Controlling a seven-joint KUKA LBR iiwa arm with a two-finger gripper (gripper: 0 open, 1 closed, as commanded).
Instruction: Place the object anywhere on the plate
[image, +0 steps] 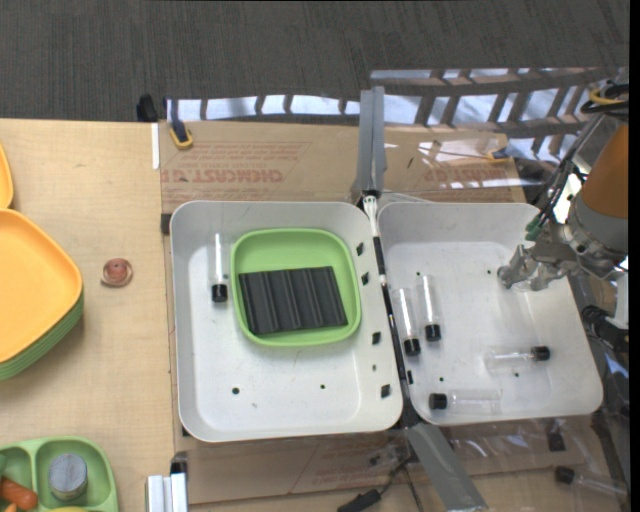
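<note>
A green square plate (247, 256) sits in the left bin (200, 390) with a dark ribbed slab (292, 300) lying on it. One clear tube with a black cap (218, 270) lies just left of the plate. Several more capped tubes lie in the right bin (470, 260): two side by side (406, 322) (430, 310) near its left wall, one (515, 355) toward the right, one (463, 401) by the front rim. My gripper (527, 277) hovers over the right bin's right side, open, with nothing between its fingers.
A stack of orange plates (30, 290) and a small red knob (117, 270) lie on the wooden bench to the left. A green compartment tray (55, 470) is at the front left. A cardboard wall (260, 170) and a metal rack (480, 95) stand behind the bins.
</note>
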